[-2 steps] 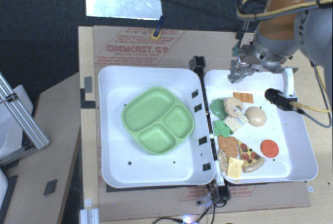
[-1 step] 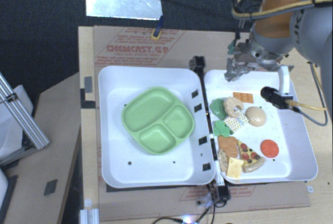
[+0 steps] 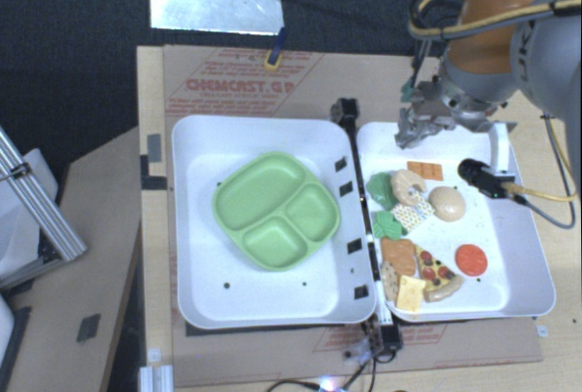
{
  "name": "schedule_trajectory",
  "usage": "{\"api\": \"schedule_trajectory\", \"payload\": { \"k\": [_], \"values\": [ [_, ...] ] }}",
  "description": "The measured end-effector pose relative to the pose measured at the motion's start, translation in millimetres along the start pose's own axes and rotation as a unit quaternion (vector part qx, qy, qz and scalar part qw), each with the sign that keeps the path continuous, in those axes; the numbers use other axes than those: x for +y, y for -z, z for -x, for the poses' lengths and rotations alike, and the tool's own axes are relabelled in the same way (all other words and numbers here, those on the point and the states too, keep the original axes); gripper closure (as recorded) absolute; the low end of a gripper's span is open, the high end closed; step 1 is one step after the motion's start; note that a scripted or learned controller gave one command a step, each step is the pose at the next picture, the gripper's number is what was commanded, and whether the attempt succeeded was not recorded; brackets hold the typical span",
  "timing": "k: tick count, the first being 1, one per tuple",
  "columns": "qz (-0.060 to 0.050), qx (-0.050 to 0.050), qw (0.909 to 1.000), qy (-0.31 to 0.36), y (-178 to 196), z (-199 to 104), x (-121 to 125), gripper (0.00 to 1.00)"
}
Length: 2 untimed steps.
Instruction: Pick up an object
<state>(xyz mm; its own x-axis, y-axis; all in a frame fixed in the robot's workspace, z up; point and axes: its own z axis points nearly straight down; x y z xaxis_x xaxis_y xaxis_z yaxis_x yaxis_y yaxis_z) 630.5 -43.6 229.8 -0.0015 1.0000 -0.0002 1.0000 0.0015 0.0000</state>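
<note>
Play-food pieces lay clustered at the left side of the right bin: cracker, egg, red disc, pizza slice, cheese. Judged light, rigid, slick plastic; flat ones hard to pinch, rounded egg the better hold, across its narrow waist. End effector hovered over the bin's far end, apart from the pile. Clenched or released: could not tell, tips blurred against white.

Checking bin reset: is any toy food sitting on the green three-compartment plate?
No, the green three-compartment plate lies bare in the left white bin.
</note>
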Motion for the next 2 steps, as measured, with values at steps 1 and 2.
{"api": "schedule_trajectory", "payload": {
  "k": [1,2],
  "values": [
    [0.001,0.000,1.0000,0.000,-0.1,1.0,3.6,1.00],
    [0.001,0.001,1.0000,0.002,4.7,-7.5,3.4,1.00]
  ]
}}
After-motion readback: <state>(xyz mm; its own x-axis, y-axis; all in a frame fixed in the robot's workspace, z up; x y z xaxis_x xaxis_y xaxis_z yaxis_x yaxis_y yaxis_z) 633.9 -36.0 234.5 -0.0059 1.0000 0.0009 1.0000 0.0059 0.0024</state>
